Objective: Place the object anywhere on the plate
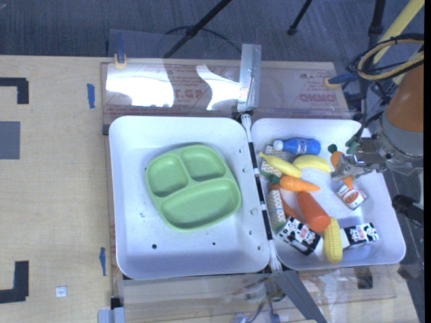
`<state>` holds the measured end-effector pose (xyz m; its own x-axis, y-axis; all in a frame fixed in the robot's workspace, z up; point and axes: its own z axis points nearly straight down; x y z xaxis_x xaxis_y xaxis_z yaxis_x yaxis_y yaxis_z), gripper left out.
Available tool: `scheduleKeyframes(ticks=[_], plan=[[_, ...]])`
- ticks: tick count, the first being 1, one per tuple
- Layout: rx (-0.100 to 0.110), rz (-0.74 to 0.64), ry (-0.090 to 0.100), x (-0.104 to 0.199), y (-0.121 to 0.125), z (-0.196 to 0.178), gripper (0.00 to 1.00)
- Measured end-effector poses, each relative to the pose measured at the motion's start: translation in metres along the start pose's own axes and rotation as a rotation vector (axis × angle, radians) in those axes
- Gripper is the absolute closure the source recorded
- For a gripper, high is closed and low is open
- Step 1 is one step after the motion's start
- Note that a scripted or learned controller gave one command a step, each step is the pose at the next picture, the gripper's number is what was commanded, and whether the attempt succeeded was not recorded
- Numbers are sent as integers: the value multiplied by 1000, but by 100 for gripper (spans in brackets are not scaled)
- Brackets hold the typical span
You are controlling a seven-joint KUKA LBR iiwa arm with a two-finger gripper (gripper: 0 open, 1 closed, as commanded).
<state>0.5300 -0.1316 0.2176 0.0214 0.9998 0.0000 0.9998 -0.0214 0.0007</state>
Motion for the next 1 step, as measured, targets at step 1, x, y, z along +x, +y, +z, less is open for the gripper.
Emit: scheduleKeyframes(ticks=[1], plan=[[-2,-73,0,119,14,-13,100]])
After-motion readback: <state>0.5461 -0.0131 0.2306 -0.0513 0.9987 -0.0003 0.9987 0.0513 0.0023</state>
